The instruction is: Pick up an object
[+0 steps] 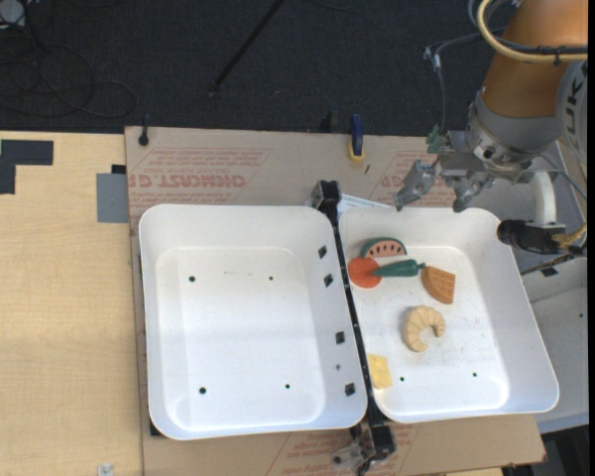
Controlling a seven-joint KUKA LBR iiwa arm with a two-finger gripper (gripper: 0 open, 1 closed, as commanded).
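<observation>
The right bin holds several toy foods: a watermelon slice, a red-and-green vegetable piece, an orange wedge, a tan croissant and a yellow cheese piece against the left wall. My gripper hangs above the bin's far rim, up and right of the watermelon slice. Its two grey fingers are spread apart with nothing between them.
The left bin sits beside the right one, joined by a black clip strip. Both rest on a cardboard sheet. A black cylinder juts over the right bin's far right corner. A blue-and-yellow clamp stands at the back.
</observation>
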